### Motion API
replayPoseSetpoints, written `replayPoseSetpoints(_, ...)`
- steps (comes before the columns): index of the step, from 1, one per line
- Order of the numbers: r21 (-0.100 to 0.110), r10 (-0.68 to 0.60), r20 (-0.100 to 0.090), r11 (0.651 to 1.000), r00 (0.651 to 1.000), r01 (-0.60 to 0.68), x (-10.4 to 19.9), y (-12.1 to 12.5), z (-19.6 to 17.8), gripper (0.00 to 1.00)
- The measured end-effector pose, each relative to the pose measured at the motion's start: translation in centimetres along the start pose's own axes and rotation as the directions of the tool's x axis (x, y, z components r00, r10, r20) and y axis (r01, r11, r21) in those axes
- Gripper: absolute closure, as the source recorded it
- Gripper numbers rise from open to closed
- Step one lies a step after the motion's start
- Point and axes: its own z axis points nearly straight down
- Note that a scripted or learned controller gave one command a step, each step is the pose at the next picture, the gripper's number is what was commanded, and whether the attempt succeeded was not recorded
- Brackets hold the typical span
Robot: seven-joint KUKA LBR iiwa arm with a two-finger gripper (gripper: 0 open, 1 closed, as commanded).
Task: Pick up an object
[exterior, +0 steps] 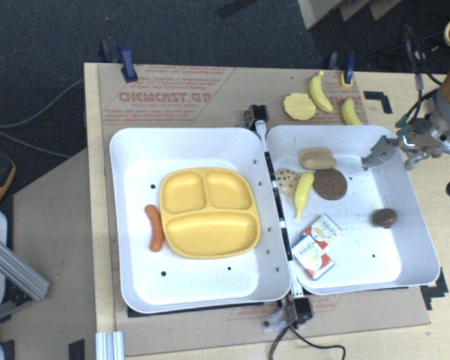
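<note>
My gripper (pixel 396 156) hangs over the right bin's (pixel 405 268) far right corner, its two grey fingers (pixel 377 154) spread open with nothing between them. In that bin lie a tan bread roll (pixel 316 158), a dark brown round patty (pixel 331 184), a speckled cookie (pixel 286 178), a yellow banana (pixel 303 192), a small brown lump (pixel 384 217) and a red and white carton (pixel 316 248). The roll is the nearest to the fingers, a little to their left. The brown lump sits below the gripper, towards the front.
The left bin (pixel 127 163) holds a yellow divided plate (pixel 208 211) and an orange sausage (pixel 155 227) at its left. Behind the right bin, on the bench, lie a yellow wafer-like piece (pixel 300 106) and two small bananas (pixel 321 92), (pixel 350 112). Blue clamps (pixel 125 60) stand at the back edge.
</note>
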Motion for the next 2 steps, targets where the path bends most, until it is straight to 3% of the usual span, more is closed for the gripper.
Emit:
replayPoseSetpoints(1, -0.009, 0.002, 0.004, 1.000, 1.000, -0.002, 5.5, 1.6, 11.4, 0.00)
replayPoseSetpoints(2, -0.007, -0.005, 0.001, 1.000, 1.000, 0.005, 9.0, 8.9, 13.2, 0.00)
